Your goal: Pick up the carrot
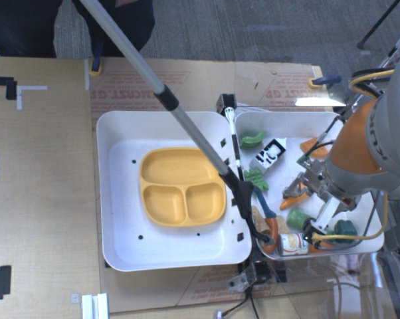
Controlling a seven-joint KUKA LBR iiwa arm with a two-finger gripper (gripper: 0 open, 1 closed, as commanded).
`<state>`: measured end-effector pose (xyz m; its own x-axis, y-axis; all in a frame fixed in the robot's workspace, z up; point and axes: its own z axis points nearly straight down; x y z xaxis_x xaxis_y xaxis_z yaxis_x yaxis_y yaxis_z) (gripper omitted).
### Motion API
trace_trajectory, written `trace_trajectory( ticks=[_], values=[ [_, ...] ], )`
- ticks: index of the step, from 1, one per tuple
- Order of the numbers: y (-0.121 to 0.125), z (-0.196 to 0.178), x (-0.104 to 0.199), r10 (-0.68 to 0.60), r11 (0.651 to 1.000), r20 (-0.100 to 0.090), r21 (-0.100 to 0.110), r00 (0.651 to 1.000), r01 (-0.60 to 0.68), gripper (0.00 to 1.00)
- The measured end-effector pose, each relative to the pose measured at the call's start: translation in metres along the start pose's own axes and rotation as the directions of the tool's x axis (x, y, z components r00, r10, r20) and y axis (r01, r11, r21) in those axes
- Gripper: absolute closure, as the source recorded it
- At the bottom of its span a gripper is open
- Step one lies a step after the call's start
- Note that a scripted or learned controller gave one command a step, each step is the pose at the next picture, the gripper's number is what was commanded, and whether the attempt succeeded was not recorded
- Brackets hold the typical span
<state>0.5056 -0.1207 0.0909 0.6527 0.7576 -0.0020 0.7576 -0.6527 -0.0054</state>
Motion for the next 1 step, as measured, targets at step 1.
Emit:
trace_trajectory(
  ticks=[1],
  values=[
    [0.0009,-0.0083,-0.0004,0.002,1.0,0.001,0.001,1.0,-0.002,1.0]
  ],
)
